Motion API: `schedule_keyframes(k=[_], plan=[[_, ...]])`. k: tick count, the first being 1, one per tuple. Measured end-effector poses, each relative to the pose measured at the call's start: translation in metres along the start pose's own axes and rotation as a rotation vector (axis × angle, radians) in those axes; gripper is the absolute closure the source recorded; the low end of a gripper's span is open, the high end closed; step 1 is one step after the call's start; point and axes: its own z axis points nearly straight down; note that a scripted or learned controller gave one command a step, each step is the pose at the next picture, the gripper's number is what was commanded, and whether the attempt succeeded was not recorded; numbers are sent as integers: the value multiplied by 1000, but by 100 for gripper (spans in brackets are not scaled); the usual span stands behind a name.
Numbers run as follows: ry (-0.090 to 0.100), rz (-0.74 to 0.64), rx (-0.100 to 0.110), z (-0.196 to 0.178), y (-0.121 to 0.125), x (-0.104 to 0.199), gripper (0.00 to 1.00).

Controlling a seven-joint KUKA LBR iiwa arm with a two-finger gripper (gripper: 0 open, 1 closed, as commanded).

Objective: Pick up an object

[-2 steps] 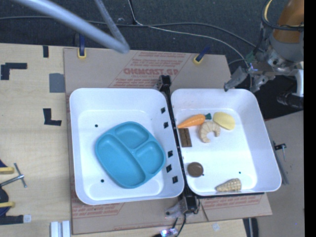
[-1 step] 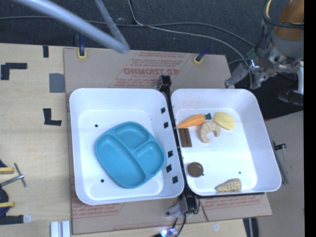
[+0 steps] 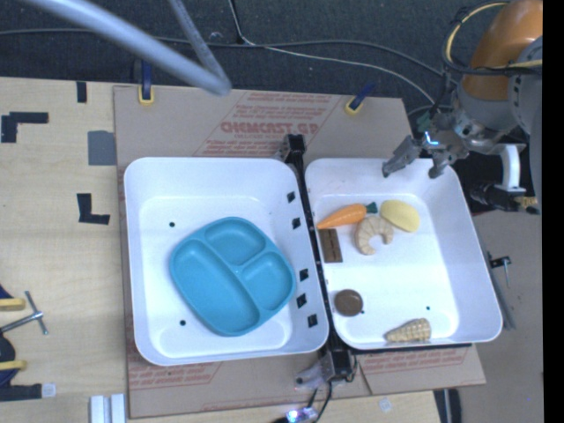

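The arm [image 3: 502, 47] is reaching in from the right, its orange band sitting high near the top right corner and the grey wrist angling down and leftward below it. The tool [image 3: 412, 166] is hanging at the end of the wrist with its two dark fingers [image 3: 395, 163] splayed wide apart, pointing downward. Nothing is sitting between those fingers; the tool is carrying nothing.

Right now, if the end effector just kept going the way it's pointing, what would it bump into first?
Probably the right bin's back rim or floor, just before the yellow lemon. The end effector looks spread open, though depth is unclear.
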Motion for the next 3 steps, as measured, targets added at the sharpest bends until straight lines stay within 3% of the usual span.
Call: schedule_keyframes(k=[2, 3], plan=[[0, -1, 0, 108, 0, 8, 0], [-2, -3, -6, 93, 2, 8, 100]])
